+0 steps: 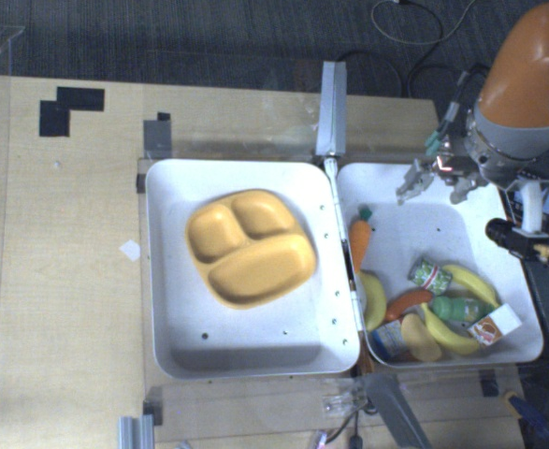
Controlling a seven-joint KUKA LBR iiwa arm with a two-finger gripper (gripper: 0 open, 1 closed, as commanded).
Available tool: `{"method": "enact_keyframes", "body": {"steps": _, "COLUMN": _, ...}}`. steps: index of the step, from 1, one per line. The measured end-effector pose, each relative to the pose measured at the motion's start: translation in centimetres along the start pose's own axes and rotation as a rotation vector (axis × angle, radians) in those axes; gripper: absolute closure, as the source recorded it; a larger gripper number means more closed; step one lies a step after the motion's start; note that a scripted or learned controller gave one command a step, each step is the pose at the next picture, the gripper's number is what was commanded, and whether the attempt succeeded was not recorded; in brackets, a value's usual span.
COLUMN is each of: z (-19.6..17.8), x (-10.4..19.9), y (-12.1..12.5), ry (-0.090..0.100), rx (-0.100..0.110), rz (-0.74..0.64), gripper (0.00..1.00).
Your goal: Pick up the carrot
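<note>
The carrot [359, 243] is orange with a small green top. It lies lengthwise along the left wall of the right bin [442, 221], close to the divider. My gripper [434, 191] hangs over the far part of that bin, up and to the right of the carrot. Its two grey fingers stand spread, open, with nothing between them. A clear gap of white bin floor separates the gripper from the carrot.
The near half of the right bin is crowded with bananas [452, 330], a green can [430, 274], a red-orange item [407, 302] and a small carton [492, 325]. A yellow moulded tray [251, 244] lies in the left bin [176, 335]. A metal post [331, 110] stands behind the divider.
</note>
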State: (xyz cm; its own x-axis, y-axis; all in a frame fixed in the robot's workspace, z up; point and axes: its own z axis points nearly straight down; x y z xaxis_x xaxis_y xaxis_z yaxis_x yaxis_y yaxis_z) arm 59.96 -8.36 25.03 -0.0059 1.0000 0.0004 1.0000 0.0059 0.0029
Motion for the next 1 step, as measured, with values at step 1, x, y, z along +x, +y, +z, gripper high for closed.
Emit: {"method": "enact_keyframes", "body": {"steps": 1, "z": -1.15, "x": -7.73, "y": 4.53, "ry": -0.002, "rx": -0.003, "rz": 0.217, "gripper": 0.0}}
